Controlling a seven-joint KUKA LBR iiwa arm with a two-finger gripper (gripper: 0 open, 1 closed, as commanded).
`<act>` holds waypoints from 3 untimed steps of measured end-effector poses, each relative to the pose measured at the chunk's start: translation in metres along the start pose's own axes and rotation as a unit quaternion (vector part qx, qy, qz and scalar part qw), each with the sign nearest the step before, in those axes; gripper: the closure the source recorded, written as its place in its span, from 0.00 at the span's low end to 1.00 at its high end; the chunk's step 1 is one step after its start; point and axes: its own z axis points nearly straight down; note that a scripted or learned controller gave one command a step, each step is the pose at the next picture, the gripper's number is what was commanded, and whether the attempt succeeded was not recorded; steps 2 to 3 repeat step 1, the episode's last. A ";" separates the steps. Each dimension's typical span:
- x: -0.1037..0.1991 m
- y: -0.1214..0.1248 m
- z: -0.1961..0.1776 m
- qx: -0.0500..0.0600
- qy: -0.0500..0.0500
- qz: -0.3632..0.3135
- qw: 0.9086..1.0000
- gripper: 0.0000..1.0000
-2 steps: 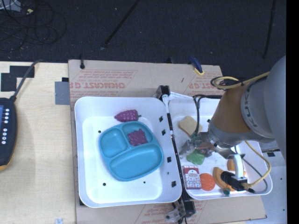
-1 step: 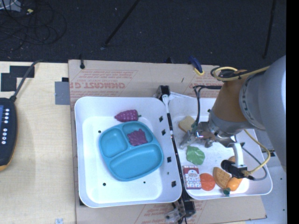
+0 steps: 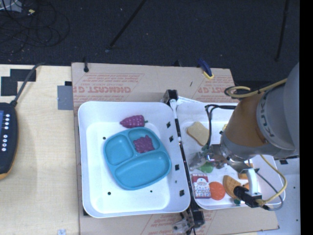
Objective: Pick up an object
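Gripper (image 3: 204, 156), seen from the fixed camera above the bench, hangs low over the middle of the right bin (image 3: 277, 174), carried by the grey arm (image 3: 274, 116) with its orange band that comes in from the right; whether it is spread or closed I cannot tell, since the wrist covers most of it and no object can be seen gripped in it. Candidate things lie all around it in that bin: a small green piece (image 3: 207, 169) sits just below it, nearly touching, and is the closest; a tan wedge-shaped piece (image 3: 197, 132) lies just above it toward the far wall; a red-and-white packet (image 3: 201, 186) and an orange ball (image 3: 217, 191) lie side by side nearer the front wall, with a brown oblong piece (image 3: 232, 183) to their right, its long axis running diagonally. By my judgement the green piece is the likely target, needing only a short drop. Counted: two white bins, the left bin (image 3: 93, 180) holding one blue divided tray (image 3: 139, 173), with one purple cluster (image 3: 144, 143) in its upper right compartment and one purple cluster (image 3: 133, 121) on the bin floor just behind the tray; five loose items in the right bin.
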 end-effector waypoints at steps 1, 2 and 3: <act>-0.001 0.055 0.001 0.001 0.000 -0.001 1.000 0.00; -0.001 0.055 0.001 0.001 0.000 -0.001 1.000 0.00; -0.001 0.055 0.001 0.001 0.000 -0.001 1.000 0.00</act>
